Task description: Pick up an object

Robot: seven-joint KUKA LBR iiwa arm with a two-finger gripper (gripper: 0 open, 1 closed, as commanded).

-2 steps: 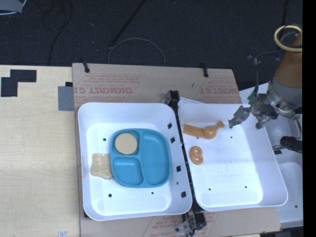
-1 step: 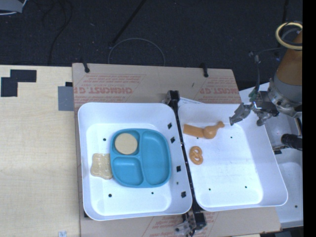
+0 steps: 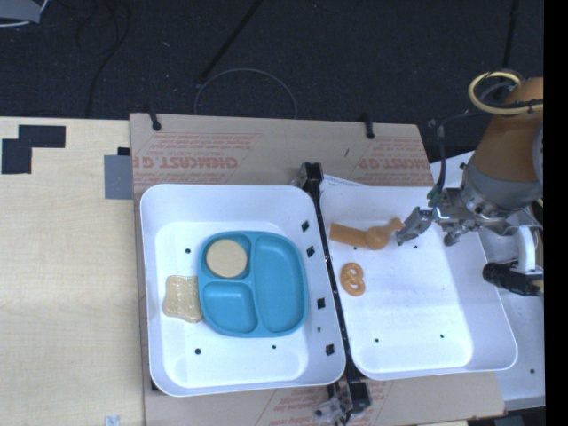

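Left bin (image 3: 169, 362), near edge toward the camera: smooth white plastic, shallow, carrying a glossy blue three-compartment tray (image 3: 266, 291) with a flat tan disc (image 3: 225, 258) in its upper-left compartment. A pale, rough-textured slab (image 3: 182, 298) touches the tray's left edge. Right bin (image 3: 426, 344): a tan, spoon-shaped piece (image 3: 364, 234) near its far edge, a small pretzel (image 3: 353, 279) near its left wall. My gripper (image 3: 415, 227) sits just beside the spoon piece's right end; open or closed, I cannot tell. Nothing lifted; the pick remains to do.

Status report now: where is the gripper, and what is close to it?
Gripper over right bin, beside tan spoon. Pretzel apart. Nothing blocking.
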